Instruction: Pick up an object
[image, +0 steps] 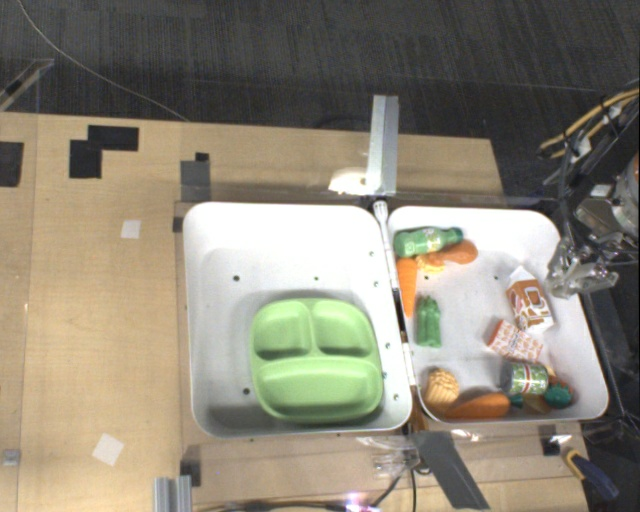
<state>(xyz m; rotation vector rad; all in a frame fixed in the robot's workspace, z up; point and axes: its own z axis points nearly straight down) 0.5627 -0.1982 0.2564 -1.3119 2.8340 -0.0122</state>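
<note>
The right bin (480, 225) holds several toy food items. A green bottle (427, 241) lies at its top left beside an orange carrot (407, 283). A small green bottle (428, 322) lies near the middle. Two brown-and-white packets (529, 305) (515, 341) lie toward the right. A green can (527, 380), an orange sausage shape (477, 405) and a waffle-like piece (441, 383) sit along the front. My gripper (580, 272) hangs at the bin's right rim, just right of the upper packet, with nothing seen between its fingers.
The left bin (215, 250) holds a green divided tray (316, 358). A metal post (383, 145) stands behind the seam between the bins. Cables (590, 130) hang at the upper right. Wooden bench surface (90, 300) spreads to the left.
</note>
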